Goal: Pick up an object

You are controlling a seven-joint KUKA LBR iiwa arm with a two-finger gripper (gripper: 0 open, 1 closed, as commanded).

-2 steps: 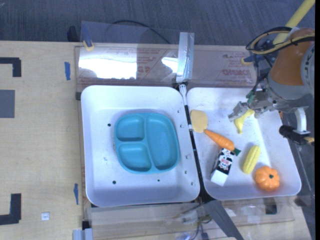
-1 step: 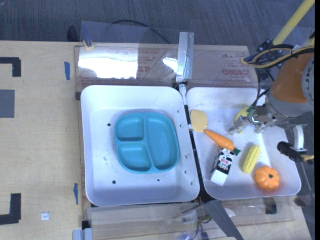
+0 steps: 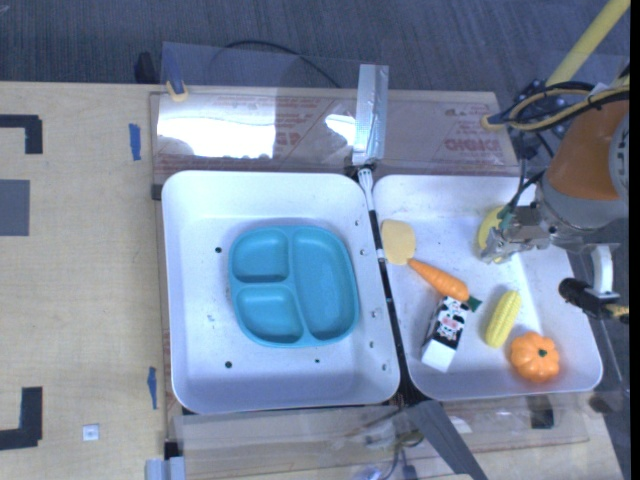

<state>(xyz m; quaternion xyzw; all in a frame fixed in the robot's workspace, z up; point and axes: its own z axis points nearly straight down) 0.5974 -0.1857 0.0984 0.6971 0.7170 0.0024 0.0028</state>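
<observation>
1. Camera view, the arm: the grey arm with its orange band is reaching in over the right bin (image 3: 590,368), and the gripper (image 3: 505,240) is hanging low at that bin's upper right part, right against a yellow object (image 3: 489,230) lying there.

2. Camera view, the gripper's state: whether it is spread or pressed together I cannot tell, since the wrist is covering most of it from above, and nothing is visibly sitting between its tips.

3. Camera view, the candidates: all loose things are lying inside the right bin. A pale yellow piece (image 3: 398,240) is resting near the bin's left wall, an orange carrot (image 3: 438,277) is lying just below it, a small black-and-white carton (image 3: 447,332) is sitting towards the bin's lower middle, a corn cob (image 3: 501,316) is lying just beside the carton, and an orange pumpkin (image 3: 535,357) is sitting in the bin's lower right corner.

4. Camera view, the neighbour: the left bin (image 3: 190,298), touching the right bin's left wall, is carrying a blue divided plate (image 3: 295,284).

5. Progress, as a judgement: the approach is looking nearly complete, with the yellow object the likely target, but no grasp is showing and nothing is lifting off the bin floor. Closing on it securely and raising it clear are what remain.
</observation>
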